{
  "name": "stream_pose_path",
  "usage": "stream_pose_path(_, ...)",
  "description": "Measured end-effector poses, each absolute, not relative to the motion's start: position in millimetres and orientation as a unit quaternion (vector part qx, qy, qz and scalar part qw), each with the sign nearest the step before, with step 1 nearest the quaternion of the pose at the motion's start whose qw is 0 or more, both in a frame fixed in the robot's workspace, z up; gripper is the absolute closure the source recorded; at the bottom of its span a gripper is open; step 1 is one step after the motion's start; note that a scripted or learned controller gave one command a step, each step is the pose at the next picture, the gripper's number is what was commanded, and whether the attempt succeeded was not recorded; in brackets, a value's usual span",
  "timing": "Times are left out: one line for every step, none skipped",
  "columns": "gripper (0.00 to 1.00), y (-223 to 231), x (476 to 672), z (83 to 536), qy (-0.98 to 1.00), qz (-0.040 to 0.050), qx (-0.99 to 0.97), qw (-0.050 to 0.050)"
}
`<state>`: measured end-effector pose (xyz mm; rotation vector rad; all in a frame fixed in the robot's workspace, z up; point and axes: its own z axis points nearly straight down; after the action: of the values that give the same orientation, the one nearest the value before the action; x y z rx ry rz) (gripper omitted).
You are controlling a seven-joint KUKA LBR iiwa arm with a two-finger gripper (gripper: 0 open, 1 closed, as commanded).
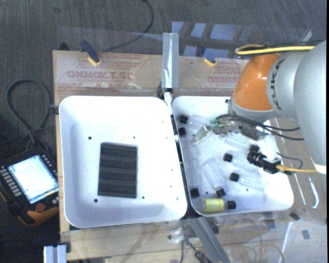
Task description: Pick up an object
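The right bin (285,199) holds several clear plastic vials with black caps, among them one near the middle (237,177) and one by the front wall (216,192). A yellow vial (214,204) lies on its side at the bin's front. My gripper (215,127) hangs low over the bin's back part, below the orange band (252,89), right above a clear vial (200,135) with a greenish bit beside it. I cannot make out contact with any vial.
The left bin (77,119) has a black ribbed pad (118,170) lying flat in its middle. A metal divider post (169,59) stands behind the bins. A tablet (30,179) and cables lie on the floor at left. A yellow cable (301,170) crosses the right bin's right wall.
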<state>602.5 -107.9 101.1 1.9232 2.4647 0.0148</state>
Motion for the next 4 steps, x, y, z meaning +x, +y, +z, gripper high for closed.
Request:
stream_pose_path(0.00,-225,609.0,235,0.822,-0.0014,0.570,0.002)
stream_pose_path(0.00,-183,582.4,93,0.846,0.0021,0.534,0.000)
stream_pose_path(0.00,-219,583.4,231,0.865,0.0003,0.502,0.001)
stream_pose_path(0.00,-221,568.1,94,0.871,0.0014,0.491,0.001)
